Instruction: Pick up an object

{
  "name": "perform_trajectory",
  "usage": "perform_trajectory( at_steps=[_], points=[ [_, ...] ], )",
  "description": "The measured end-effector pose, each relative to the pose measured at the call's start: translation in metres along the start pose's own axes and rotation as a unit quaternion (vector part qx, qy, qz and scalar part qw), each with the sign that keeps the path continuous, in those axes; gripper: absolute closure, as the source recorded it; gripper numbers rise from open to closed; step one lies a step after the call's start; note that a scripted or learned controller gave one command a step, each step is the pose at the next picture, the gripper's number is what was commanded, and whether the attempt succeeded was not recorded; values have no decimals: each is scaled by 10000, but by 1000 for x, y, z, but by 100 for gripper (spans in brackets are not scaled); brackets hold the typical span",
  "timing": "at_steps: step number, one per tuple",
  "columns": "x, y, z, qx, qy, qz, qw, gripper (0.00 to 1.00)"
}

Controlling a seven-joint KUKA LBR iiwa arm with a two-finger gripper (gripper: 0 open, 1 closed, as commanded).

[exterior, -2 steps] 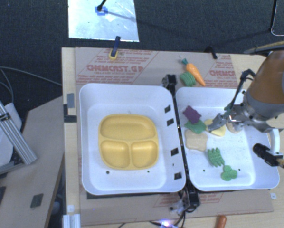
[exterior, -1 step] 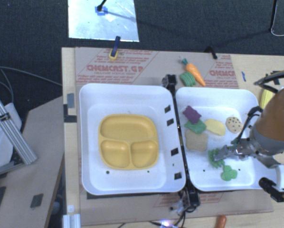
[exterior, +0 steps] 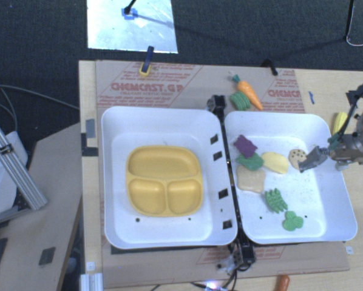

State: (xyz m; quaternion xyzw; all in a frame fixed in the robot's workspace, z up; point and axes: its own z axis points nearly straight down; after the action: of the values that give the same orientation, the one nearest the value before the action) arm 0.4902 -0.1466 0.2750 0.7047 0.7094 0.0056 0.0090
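Observation:
The right bin (exterior: 327,220) holds several toy foods: a purple piece (exterior: 245,144), a dark green piece (exterior: 250,160), a yellow lemon shape (exterior: 275,162), a speckled cookie (exterior: 297,157), a beige slice (exterior: 251,179), a ridged green piece (exterior: 275,200) and a rounded green piece (exterior: 292,222). My gripper (exterior: 327,161) reaches in from the right and hangs over the bin's right side, just right of the cookie. It is open, with nothing between its fingers. One finger (exterior: 312,159) points down-left toward the cookie.
The left bin (exterior: 115,223) bears a yellow divided plate (exterior: 164,180). Behind the bins, on the cardboard, lie a toy carrot (exterior: 249,91) and a green piece (exterior: 239,101). A yellow object (exterior: 339,122) sits past the right bin's far corner. A blue-and-yellow tool (exterior: 147,61) lies at the back.

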Motion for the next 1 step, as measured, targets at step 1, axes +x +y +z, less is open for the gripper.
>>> perform_trajectory(
  at_steps=[1],
  points=[
    [65, -9, 171, 161, 51, -8, 9999, 0]
  ],
)
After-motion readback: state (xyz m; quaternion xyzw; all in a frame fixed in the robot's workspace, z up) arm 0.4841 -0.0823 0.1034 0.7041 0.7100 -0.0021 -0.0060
